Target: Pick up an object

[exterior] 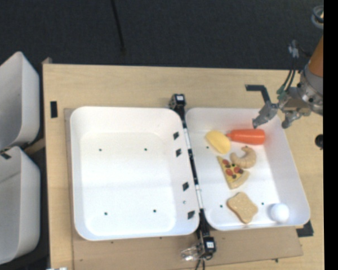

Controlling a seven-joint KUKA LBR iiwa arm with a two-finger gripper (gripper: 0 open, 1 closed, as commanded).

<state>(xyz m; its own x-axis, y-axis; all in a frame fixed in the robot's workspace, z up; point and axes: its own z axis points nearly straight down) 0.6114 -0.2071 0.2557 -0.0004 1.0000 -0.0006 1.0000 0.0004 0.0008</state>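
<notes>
The right bin (290,167) holds several toy foods. An orange carrot (247,136) lies near its far side, with a yellow lemon-like piece (218,142) just to its left. Below them lie a tan croissant (247,157), a pizza slice (234,172), a slice of bread (242,207) and a white egg (279,212). My gripper (274,118) hangs over the far right of this bin, just above and right of the carrot's end. Its fingers (262,117) are spread open with nothing between them.
The left bin (127,170) sits beside the right one, joined by a black-clipped seam (188,167). A black bracket (255,88) sticks out near the gripper. White containers (11,151) stand off the bench's left edge.
</notes>
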